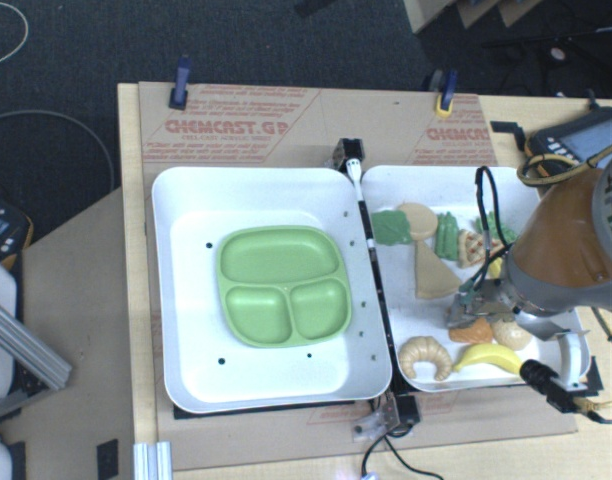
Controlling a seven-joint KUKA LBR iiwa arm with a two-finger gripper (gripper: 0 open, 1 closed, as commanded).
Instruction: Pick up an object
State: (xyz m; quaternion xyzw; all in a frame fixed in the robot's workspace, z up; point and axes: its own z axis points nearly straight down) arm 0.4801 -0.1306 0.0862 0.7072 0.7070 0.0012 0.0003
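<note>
Figure: the right bin, seen from above, with the arm reaching in from the right. Note that the jaws sit low in the near half of this bin, over a small brownish item that you cannot identify at this size. Whether the jaws are spread or closed cannot be told, since the wrist and its cabling cover them, and nothing can be seen clamped in them.

The nearest clear candidates lie just toward the bin's front edge. The banana rests with its long axis running left to right, close below the jaws. The croissant lies to its left, curled, touching or nearly touching the banana's tip. A tan flat piece lies just left of the jaws, and farther back you see a green block and a green ridged item near the bin's far wall.

The arm leans steeply down from the right, its orange band above the wrist, covering much of the bin's right side. The left bin holds a green divided tray, well apart from the jaws.
</note>
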